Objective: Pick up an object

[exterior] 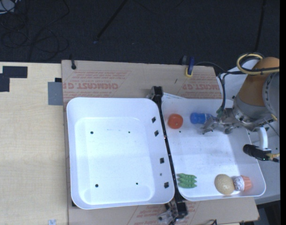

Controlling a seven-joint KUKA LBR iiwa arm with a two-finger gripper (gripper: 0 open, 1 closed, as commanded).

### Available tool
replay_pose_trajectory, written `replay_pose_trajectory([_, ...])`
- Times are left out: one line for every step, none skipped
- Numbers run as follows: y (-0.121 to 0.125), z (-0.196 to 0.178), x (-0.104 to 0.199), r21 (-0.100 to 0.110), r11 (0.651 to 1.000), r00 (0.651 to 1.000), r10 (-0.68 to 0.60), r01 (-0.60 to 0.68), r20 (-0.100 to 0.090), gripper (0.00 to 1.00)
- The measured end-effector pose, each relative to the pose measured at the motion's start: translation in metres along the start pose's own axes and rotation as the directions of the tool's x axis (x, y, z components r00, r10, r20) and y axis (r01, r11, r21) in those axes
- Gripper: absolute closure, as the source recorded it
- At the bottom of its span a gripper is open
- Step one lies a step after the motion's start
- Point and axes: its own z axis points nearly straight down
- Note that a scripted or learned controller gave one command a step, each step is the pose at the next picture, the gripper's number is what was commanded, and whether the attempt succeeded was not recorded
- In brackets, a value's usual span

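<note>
Over the far right part of the right bin, the hand sits low, just beside the blue object on that object's right. From my seat I cannot tell whether it is open or closed, nor whether it touches the blue object; the metal parts blur together there. Behind it, the grey arm with its orange band comes in from the right.

I count two white bins side by side on the bench. I see four things in the right one. One orange ball lies near the far left corner, just left of the blue object and apart from it. One green object lies at the near left, close to the divider between the bins. One tan rounded object lies at the near right, touching a small white and orange piece on its right.

On the left bin, I see a white floor with a few small dark dots.
</note>
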Motion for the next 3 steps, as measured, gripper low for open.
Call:
replay_pose_trajectory([-0.0156, 0.0008, 0.0013, 0.009, 1.0, 1.0, 0.005, -0.005, -0.003, 0.0])
replay_pose_trajectory([-0.015, 0.0007, 0.0015, 0.008, 1.0, 1.0, 0.002, -0.002, -0.002, 0.0])
replay_pose_trajectory([-0.015, 0.0007, 0.0015, 0.008, 1.0, 1.0, 0.002, -0.002, -0.003, 0.0])
